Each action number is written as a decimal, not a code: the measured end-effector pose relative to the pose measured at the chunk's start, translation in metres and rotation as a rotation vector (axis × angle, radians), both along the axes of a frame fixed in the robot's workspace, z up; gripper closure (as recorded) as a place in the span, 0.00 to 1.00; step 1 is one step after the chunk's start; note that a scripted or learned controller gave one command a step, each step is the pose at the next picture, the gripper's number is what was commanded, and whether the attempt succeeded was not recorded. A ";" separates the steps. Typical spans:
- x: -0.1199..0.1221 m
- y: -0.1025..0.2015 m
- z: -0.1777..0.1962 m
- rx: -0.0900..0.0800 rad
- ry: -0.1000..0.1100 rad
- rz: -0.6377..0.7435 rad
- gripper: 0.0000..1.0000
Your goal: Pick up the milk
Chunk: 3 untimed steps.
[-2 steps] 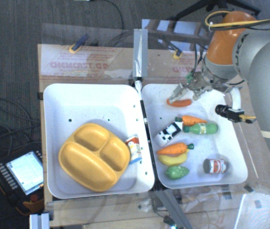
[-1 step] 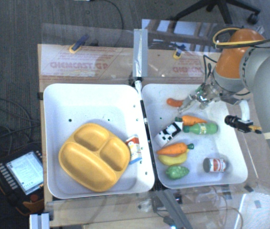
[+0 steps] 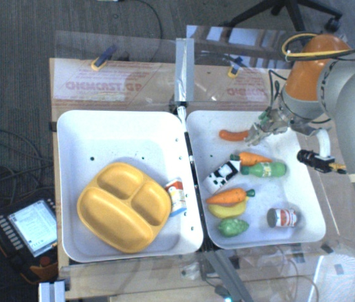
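Hovering at two o'clock over the right bin (image 3: pixel 315 228): gripper (image 3: pixel 257 135), finger state impossible to tell; lying at seven o'clock from it, milk (image 3: pixel 222 174), untouched.

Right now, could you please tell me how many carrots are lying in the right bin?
2. One carrot lies mid-bin above the yellow lemon; another carrot lies beside the green bottle. More may be hidden.

Dark grey carpet floor (image 3: pixel 14 55) around a pale wooden worktop (image 3: pixel 120 87).
A black swivel-chair base (image 3: pixel 284 2) stands at the top, thin cables (image 3: pixel 133 8) cross the carpet, and a handheld control pendant (image 3: pixel 29 228) lies lower left.
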<state>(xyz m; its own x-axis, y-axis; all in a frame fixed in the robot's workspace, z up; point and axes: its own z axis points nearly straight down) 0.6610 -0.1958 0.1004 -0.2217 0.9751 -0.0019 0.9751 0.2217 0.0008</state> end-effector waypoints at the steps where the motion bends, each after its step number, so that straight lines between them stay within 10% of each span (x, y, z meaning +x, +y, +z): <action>1: 0.008 0.028 0.087 0.002 0.001 0.038 1.00; 2: -0.011 0.015 0.117 -0.001 0.003 -0.330 1.00; 3: -0.011 0.015 0.125 -0.003 0.005 -0.329 1.00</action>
